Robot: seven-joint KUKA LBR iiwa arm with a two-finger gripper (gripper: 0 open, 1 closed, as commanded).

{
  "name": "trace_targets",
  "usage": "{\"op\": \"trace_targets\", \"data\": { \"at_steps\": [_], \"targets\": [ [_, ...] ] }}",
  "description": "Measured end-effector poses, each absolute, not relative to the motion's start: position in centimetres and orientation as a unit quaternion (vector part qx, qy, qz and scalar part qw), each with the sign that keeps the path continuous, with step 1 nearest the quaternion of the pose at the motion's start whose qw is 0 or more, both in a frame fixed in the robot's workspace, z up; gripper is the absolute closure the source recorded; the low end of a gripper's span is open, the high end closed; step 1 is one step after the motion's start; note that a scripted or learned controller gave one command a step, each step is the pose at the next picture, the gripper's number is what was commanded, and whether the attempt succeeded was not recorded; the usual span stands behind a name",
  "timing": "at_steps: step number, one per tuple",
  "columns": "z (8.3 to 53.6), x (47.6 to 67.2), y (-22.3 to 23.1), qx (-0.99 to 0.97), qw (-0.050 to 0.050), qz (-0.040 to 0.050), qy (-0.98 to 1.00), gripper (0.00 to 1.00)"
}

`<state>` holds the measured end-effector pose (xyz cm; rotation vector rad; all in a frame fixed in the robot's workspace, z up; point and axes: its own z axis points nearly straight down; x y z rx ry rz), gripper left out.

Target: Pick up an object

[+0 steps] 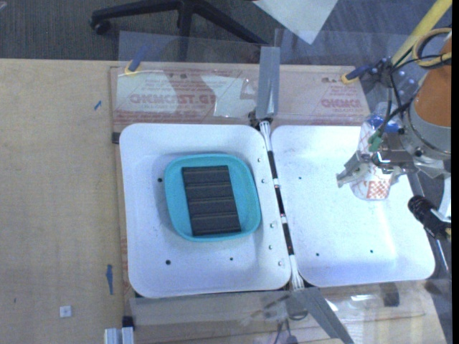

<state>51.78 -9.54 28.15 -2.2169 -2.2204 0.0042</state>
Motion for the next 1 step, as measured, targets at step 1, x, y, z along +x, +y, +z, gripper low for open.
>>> {"op": "trace_targets", "data": {
  "at_steps": [1],
  "targets": [
    [24.24,52.95,-14.40,-0.731,0.002,0.0009,-0.682,0.00]
  ]
}}
